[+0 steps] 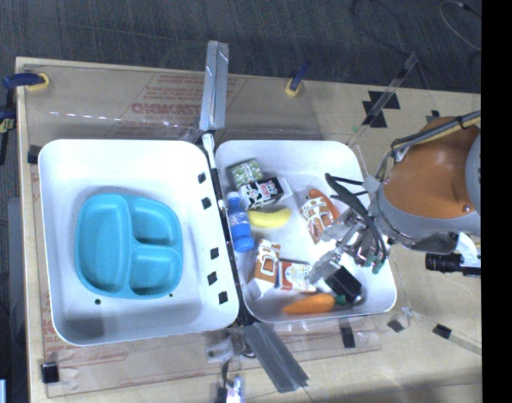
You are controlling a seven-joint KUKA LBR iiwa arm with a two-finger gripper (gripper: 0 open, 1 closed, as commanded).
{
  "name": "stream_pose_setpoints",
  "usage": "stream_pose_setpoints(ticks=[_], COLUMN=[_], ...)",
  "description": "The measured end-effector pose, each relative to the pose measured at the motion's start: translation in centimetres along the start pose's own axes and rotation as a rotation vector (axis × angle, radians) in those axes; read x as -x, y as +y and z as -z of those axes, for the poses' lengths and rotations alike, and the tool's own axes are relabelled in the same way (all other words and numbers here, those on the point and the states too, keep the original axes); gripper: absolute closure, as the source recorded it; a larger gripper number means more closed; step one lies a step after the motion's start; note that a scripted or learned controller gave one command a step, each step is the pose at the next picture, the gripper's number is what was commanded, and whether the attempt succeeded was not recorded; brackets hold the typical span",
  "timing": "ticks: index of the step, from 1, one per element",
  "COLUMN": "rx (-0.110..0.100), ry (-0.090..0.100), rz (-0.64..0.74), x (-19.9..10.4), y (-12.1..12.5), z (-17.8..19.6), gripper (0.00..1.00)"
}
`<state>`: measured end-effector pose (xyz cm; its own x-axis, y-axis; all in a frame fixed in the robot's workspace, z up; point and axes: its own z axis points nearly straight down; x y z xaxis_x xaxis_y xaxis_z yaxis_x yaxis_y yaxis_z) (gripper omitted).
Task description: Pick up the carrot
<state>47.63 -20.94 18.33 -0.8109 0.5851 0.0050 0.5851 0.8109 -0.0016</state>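
Hovering my gripper [333, 259] low over the right bin [357, 154], I am watching the carrot [309, 305] lying against the near wall, just below the tool. Whether the fingers are open or shut I cannot tell (wires are cluttering that spot). I am worrying about a snack packet [277, 273] touching the carrot, which could be snagged instead, and the wall blocking one finger.

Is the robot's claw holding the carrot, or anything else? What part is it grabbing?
Nothing yet. The gripper is low in the right bin, and the carrot lies free below it by the bin's near wall.
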Motion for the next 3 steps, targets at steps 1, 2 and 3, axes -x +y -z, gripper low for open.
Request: stream_pose_setpoints(ticks=[1,2,3], rx=[0.001,0.001,0.001], ry=[-0.004,0.001,-0.004], rz=[0.047,0.28,0.293], x=[0.1,-0.5,0.1], y=[0.0,0.7,0.1], z=[4.4,-6.0,1.5], gripper=[0.0,0.0,0.0])
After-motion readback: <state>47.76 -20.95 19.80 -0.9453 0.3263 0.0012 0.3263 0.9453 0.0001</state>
